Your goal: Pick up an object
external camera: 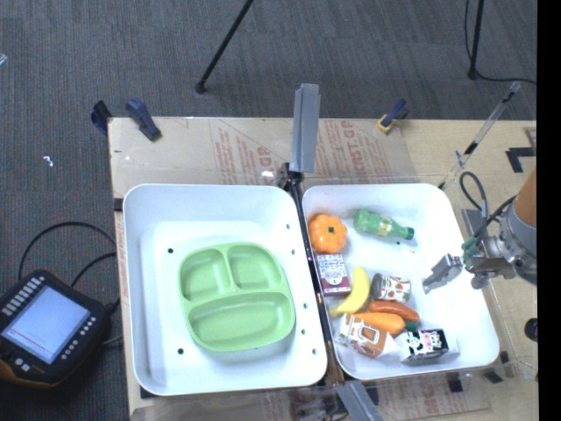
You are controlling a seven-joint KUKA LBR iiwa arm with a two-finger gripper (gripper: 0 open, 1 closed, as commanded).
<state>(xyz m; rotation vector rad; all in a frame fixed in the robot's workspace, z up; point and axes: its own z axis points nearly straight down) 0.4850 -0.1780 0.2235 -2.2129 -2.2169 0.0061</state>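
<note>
Several toys crowd the right bin (438, 202); my jaws (443, 273) hang over its right side, whether open I cannot tell. Nearest, the can (392, 287) looks light, stiff, maybe slick; I'd pinch its sides.

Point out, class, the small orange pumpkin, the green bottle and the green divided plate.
pumpkin (327, 232), camera view, middle of its body
green bottle (380, 225), camera view, its body
green divided plate (236, 296), camera view, central ridge
</note>
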